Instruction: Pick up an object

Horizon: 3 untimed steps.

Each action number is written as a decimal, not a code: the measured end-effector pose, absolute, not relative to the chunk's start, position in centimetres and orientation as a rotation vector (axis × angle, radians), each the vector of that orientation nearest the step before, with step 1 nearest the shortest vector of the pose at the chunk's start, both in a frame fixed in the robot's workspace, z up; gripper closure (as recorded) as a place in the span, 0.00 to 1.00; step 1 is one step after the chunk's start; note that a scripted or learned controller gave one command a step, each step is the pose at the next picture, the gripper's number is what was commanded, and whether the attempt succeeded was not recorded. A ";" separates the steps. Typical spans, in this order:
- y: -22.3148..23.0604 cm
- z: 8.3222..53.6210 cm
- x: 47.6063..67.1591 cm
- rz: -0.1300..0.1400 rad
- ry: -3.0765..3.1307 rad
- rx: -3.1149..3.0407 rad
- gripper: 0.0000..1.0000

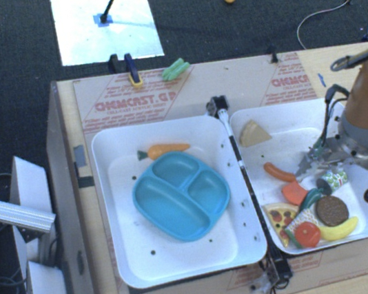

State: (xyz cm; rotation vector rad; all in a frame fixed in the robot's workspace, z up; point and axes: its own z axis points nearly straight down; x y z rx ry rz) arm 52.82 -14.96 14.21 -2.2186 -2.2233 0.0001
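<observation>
My gripper point(317, 159) hangs low over the right bin point(284, 119), under the grey and orange wrist. It sits just right of an orange-red sausage point(279, 172) and just above a small green and white can point(334, 178). Below it lie a red piece point(293, 193), a green pepper point(312, 198), a brown round patty point(331, 209), a banana point(342, 229), a tomato point(308, 234) and a pizza slice point(279, 217). A tan cheese wedge point(254, 133) rests at the bin's far left corner. I see nothing lifted in the gripper.
The left bin point(118, 189) holds a blue divided plate point(180, 195) and a carrot point(164, 150) behind it. A ridge point(239, 168) divides the two bins. A green object point(175, 69) lies on the board behind the bins.
</observation>
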 end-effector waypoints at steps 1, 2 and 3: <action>-8.3 8.4 51.3 -0.002 -2.225 -2.218 0.00; -8.3 9.4 51.4 -0.005 -2.227 -2.220 1.00; -4.6 20.4 52.2 -0.005 -2.228 -2.219 1.00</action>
